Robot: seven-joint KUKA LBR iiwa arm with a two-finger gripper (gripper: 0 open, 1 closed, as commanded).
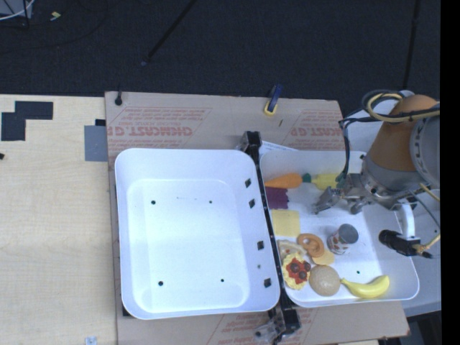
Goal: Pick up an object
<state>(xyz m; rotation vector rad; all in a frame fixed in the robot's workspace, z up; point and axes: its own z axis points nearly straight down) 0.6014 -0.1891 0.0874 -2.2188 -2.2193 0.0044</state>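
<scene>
Two white bins sit side by side on the bench; the left bin (136, 192) has nothing in it, while the right bin (402, 282) holds all the toy food. The gripper (332, 200) hangs low over the right bin's upper middle, just right of the carrot (283, 182) and beside a yellow piece (325, 181). Its fingers look spread, nothing between them. Lower down: cheese slice (284, 223), pretzel (311, 244), small can (343, 238), pizza slice (295, 267), round tan ball (324, 280), banana (368, 287).
</scene>
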